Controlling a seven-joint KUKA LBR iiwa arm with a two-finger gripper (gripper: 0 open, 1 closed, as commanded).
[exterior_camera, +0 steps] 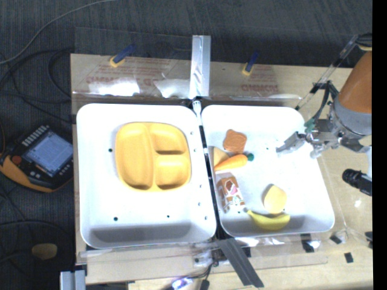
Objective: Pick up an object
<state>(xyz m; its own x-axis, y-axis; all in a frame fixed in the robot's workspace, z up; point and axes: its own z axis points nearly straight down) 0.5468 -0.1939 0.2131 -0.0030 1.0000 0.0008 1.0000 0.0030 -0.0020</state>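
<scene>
In the right bin [314,180], the objects crowd the left and near parts: a brown piece [234,140] and a carrot [232,161] by the dividing wall, a wrapped snack [230,192] nearer, and a pale round fruit [274,198] touching a banana [269,220] at the near wall. The far strip and the right side of its floor lie bare, giving open passage. The gripper [300,142] hangs over the right rim. In the left bin [91,180], a yellow divided tray [153,155] takes the middle, leaving a bare border on all sides.
</scene>
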